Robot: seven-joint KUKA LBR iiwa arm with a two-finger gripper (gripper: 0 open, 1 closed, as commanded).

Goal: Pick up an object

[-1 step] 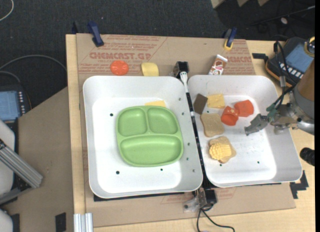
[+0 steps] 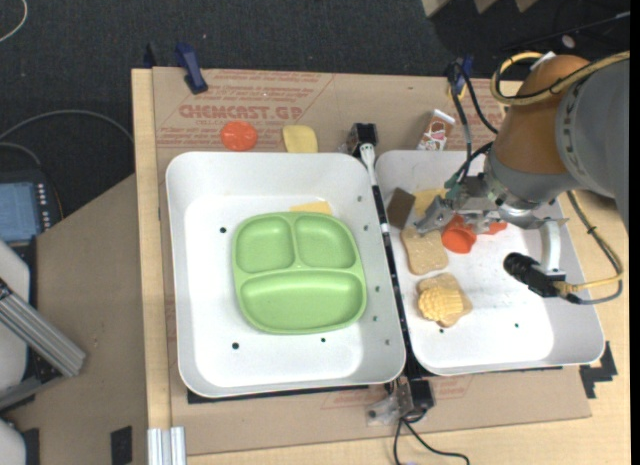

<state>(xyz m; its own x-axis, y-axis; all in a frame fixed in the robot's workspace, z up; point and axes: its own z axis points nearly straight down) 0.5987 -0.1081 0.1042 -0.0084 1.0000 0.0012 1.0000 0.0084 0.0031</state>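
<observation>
The cardboard-topped bench [image 2: 300,103] bears two white bins, left [image 2: 200,283] and right [image 2: 560,343] (side by side, touching).

A small orange piece [image 2: 459,240] is seen in the right bin [image 2: 520,348], close under the arm's tip. Just to its left, a flat tan slice like bread [image 2: 425,252] is laid on the bin floor. Below that, a bumpy yellow lump [image 2: 442,302] is found. A dark brown block [image 2: 401,207] and a pale yellow piece [image 2: 429,200] are placed near the bin's top left corner.
</observation>
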